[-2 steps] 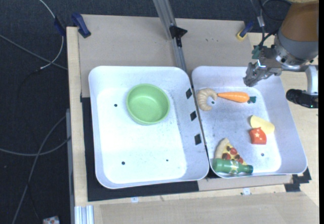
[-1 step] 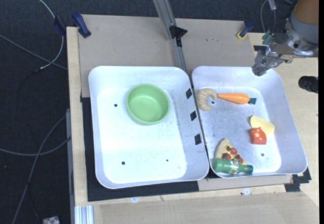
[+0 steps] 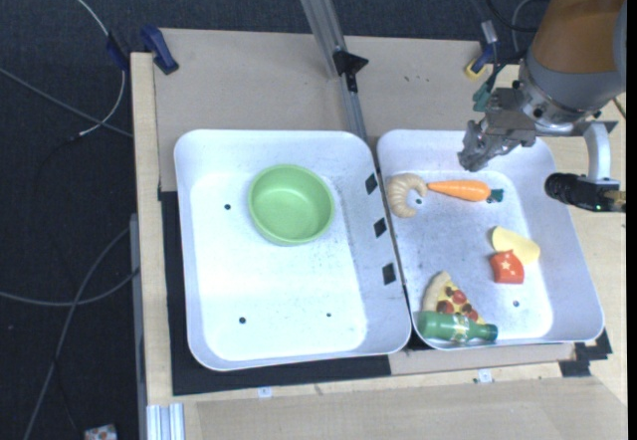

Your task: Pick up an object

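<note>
Just above the carrot

Up by the right bin's [image 3: 567,229] far edge, the gripper [image 3: 476,157] hangs over the carrot [image 3: 458,190]; whether its fingers are spread or together, I cannot tell. Croissant [image 3: 405,193] lies beside the carrot. Left bin [image 3: 209,319] holds a green bowl [image 3: 290,203].

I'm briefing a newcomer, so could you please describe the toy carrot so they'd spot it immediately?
Look in the right-hand white plastic bin, along its far end. The orange toy carrot lies there beside a beige croissant; it alone is long, tapered and green-tipped.
</note>
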Tool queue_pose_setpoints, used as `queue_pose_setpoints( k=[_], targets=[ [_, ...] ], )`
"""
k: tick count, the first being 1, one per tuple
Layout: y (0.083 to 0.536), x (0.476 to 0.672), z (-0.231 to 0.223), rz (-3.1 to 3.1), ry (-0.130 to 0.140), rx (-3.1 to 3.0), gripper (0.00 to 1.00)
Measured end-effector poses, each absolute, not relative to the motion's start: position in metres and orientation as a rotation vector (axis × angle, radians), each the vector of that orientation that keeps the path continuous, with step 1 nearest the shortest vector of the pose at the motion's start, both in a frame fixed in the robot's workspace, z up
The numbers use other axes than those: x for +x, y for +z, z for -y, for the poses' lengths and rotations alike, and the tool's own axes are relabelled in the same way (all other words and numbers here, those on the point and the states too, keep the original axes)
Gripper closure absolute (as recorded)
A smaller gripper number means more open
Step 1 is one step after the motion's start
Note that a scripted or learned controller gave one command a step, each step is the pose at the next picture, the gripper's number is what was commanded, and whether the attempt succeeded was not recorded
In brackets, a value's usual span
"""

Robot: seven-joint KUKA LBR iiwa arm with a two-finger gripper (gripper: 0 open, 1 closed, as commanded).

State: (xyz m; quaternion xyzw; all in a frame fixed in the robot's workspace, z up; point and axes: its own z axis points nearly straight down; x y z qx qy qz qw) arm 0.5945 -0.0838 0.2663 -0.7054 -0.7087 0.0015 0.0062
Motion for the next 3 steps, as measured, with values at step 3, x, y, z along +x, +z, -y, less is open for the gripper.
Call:
queue_pose_setpoints(
  k=[3],
  targets=[
    [0.245, 0.524, -0.054, 2.215, 0.014, -2.206, 1.00]
  ],
)
